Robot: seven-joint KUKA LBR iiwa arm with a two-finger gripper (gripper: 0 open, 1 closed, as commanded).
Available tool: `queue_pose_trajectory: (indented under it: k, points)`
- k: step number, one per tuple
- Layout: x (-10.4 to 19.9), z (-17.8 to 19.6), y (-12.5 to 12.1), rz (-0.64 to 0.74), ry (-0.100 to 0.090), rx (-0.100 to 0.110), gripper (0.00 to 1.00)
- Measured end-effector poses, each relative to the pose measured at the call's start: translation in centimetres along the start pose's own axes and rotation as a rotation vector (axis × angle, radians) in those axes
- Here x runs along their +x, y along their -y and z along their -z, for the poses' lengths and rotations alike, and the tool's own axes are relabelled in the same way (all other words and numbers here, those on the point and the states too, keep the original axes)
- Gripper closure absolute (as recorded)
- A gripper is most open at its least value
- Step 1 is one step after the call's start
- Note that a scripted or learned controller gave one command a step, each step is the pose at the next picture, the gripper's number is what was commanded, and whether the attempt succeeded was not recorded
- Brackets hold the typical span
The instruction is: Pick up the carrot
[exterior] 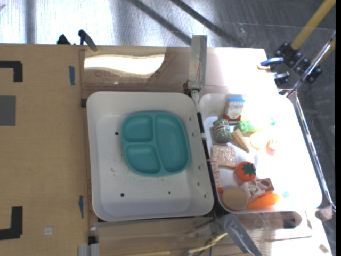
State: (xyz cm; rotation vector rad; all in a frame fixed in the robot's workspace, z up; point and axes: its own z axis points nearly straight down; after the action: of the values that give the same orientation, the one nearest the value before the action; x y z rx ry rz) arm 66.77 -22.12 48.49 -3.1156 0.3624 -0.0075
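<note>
Carrot point(263, 200) in right bin point(303, 159), near edge.

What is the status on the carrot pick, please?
Carrot lying at near edge of right bin, ungrasped. Tomato and small packet crowd it from behind.

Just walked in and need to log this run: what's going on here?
Nothing is being handled at this moment. The carrot lies at the near end of the right bin, beside a tomato and a round tan piece, with more toy food heaped further up. The left bin holds a teal divided plate. The carrot has not yet been picked up.
</note>
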Motion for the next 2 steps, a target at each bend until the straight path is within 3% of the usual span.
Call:
queue_pose_trajectory:
  k: [1,2]
  points:
    - [0.09,1.10,0.41,0.004,-0.006,0.005,1.00]
    - [0.09,1.02,0.33,0.002,-0.004,0.006,0.00]
